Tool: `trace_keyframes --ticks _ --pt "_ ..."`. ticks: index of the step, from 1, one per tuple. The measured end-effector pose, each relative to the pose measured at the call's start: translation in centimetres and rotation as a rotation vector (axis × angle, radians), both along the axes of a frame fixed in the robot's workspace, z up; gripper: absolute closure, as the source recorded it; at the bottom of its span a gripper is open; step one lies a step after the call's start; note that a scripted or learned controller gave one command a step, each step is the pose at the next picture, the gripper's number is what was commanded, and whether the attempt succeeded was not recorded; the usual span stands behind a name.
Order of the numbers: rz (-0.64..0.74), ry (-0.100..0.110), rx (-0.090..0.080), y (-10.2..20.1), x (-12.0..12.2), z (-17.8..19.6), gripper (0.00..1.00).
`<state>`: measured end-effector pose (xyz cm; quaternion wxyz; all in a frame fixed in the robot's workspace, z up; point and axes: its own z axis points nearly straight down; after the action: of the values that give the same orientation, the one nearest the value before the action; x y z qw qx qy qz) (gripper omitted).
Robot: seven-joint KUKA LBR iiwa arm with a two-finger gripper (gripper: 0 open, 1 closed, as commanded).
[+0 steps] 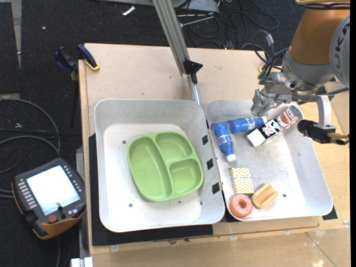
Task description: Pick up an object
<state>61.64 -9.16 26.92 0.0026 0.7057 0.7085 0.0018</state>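
A green plate (165,166) fills the left bin (105,121). In the right bin (311,171), a blue bottle (224,139) lies lengthwise near the left wall, just down-left of the gripper (261,107) hovering at the far edge.

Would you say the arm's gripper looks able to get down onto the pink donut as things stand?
Probably yes. The pink donut lies uncovered at the near edge of the right bin, with only a wafer and a bread roll beside it. The gripper sits over the bin's far end.
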Motion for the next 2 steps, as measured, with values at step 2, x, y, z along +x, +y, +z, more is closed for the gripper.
trace_keyframes --ticks 2 --pt "0.005 0.007 0.003 11.4 1.1 -1.9 1.0"
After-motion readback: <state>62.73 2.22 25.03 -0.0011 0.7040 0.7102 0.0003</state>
